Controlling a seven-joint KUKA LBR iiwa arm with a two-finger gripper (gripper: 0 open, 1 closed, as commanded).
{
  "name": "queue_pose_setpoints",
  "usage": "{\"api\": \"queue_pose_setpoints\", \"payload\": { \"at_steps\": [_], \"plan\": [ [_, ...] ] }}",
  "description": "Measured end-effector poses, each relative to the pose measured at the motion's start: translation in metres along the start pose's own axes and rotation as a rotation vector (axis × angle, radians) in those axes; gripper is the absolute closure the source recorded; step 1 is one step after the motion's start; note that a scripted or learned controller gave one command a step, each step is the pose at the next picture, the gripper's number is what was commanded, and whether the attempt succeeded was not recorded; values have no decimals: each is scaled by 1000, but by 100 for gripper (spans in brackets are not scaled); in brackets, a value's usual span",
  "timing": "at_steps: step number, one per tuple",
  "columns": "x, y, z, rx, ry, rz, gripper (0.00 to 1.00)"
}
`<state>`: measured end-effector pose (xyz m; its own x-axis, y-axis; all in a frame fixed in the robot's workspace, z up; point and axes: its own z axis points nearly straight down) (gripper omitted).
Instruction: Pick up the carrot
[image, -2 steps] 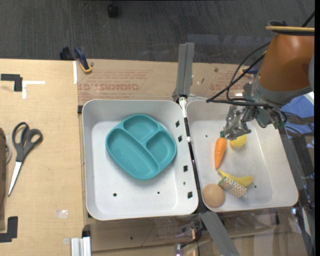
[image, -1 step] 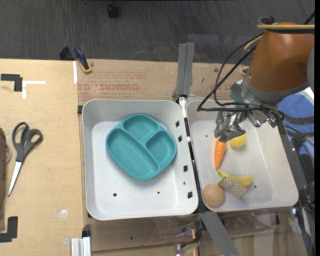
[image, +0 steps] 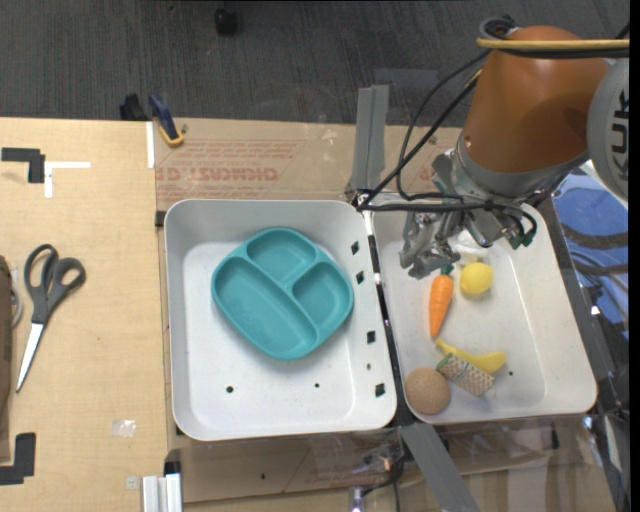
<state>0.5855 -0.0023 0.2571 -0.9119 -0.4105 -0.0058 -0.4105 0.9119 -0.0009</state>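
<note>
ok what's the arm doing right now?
The tool hangs over the right bin, just above the top end of the carrot, which lies flat on the bin floor. Beside the carrot are a lemon, a banana and a brown ball. The teal plate sits in the left bin.

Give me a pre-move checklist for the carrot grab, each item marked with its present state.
1. Carrot lies in the right bin: ok.
2. Gripper is above the carrot's top end: ok.
3. Carrot between the fingers: not ok, it rests on the bin floor.
4. Finger opening: cannot tell.
5. Yellow ball is close beside the carrot's top end and could be bumped: not ok.
6. Banana and brown ball are apart from the carrot's tip: ok.
</note>
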Motion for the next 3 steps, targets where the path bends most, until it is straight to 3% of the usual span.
{"api": "queue_pose_setpoints", "payload": {
  "at_steps": [1, 2, 3],
  "plan": [
    [0, 14, 30, -3, 2, -466, 100],
    [45, 67, 52, -5, 4, -778, 100],
    [55, 139, 37, -5, 3, -793, 100]
  ]
}}
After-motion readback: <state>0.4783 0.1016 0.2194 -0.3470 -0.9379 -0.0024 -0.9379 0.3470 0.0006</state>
